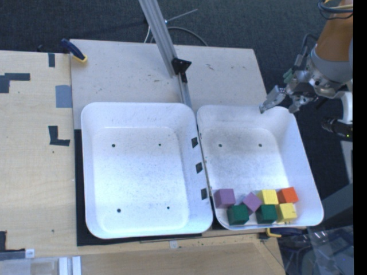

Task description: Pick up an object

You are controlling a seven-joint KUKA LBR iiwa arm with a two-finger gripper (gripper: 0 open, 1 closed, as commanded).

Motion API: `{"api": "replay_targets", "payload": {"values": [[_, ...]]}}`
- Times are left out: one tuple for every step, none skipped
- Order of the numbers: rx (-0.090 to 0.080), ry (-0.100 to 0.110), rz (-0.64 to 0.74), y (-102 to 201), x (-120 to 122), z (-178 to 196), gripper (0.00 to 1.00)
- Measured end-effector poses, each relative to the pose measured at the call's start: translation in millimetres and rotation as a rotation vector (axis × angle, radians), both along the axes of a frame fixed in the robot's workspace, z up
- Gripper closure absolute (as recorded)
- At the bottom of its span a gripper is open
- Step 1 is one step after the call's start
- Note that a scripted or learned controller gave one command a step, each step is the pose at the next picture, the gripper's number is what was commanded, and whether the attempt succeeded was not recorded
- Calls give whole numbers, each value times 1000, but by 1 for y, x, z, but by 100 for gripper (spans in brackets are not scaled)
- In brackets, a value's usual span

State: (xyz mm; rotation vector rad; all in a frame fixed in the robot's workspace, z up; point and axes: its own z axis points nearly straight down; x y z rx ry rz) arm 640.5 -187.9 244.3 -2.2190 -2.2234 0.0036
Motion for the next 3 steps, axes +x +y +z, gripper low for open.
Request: {"api": "replay_targets", "payload": {"values": [[4,10,-4,-11,-78,-149,0],[3,6,-4,2,-157,-142,0],[1,-3,-1,-7,-127,-129,0]]}}
